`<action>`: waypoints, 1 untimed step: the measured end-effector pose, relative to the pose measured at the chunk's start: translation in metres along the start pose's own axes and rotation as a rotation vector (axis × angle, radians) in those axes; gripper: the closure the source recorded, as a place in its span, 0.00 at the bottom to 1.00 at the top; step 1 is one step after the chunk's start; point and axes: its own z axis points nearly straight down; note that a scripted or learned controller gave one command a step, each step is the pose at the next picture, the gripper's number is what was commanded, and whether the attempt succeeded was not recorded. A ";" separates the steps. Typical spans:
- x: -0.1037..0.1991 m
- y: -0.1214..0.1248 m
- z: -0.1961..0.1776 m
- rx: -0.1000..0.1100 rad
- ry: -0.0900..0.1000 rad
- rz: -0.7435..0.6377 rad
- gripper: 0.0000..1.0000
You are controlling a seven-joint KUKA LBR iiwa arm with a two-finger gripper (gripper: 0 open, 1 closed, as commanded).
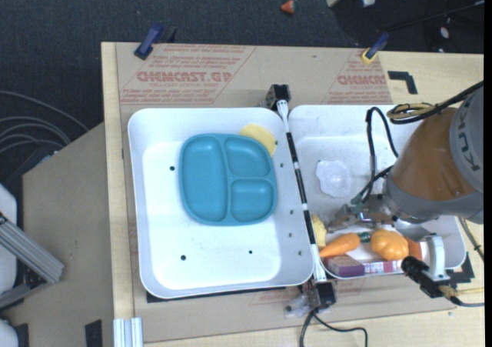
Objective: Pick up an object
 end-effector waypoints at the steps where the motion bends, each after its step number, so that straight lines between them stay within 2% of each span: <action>1: 0.006 0.000 0.000 0.000 -0.001 0.001 0.00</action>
